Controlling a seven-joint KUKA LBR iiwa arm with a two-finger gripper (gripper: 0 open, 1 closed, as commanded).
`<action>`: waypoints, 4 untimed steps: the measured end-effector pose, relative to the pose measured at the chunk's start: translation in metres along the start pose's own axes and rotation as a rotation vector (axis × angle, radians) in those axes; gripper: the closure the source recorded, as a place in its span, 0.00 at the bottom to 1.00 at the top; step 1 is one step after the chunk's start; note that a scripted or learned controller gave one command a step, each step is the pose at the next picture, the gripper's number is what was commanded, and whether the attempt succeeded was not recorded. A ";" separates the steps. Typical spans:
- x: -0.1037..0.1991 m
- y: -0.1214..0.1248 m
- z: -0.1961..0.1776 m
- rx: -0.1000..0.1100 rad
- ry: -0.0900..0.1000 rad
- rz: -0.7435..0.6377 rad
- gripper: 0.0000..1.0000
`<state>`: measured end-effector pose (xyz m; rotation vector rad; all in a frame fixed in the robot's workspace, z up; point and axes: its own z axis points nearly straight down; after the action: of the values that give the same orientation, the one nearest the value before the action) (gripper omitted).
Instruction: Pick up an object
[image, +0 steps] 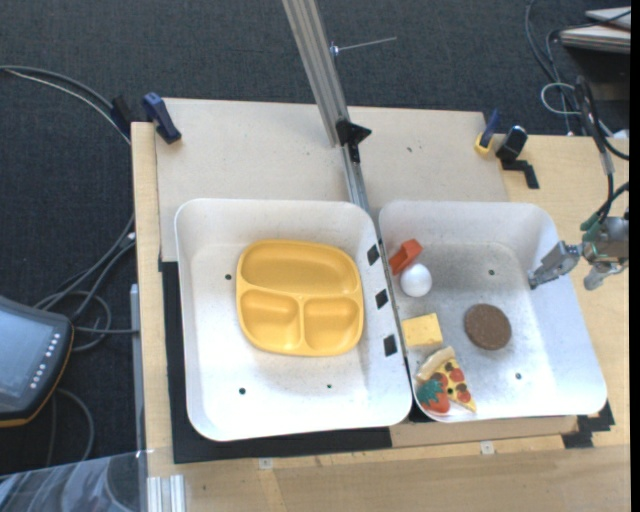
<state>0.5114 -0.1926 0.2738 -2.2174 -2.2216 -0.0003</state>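
Right bin, that's where the goods are. A brown round patty lies flat near the middle of its floor, nothing touching it. Left of it, a yellow cheese block sits by the bin's left wall. Just near of the cheese, a pizza slice with red and green toppings lies in the near-left corner, close beside the cheese. Farther back along that same left wall there's a white ball, and touching it on the far side, a small red piece, tilted.

And here I am: my gripper hangs over the right bin's right rim, well apart from the patty and from everything else on the floor. Two fingers spread apart, one pointing left into the bin, one off to the right, and nothing between them. I've got hold of nothing.

Over in the left bin, a yellow tray with three compartments lies flat in the middle. The two bins butt together along a seam marked with black clips.

Both bins rest on a pale bench. A metal pole slants up from the far edge of the seam. Blue clamps grip the bench's far corners. Dark carpet and cables lie to the left, with a pendant at the left edge.
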 end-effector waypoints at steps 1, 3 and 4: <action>0.000 0.000 0.000 -0.001 0.000 0.000 0.00; 0.017 0.010 0.114 0.006 0.002 0.001 0.00; 0.014 0.013 0.158 0.005 0.001 0.002 0.00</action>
<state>0.5242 -0.1781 0.1156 -2.2163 -2.2164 0.0037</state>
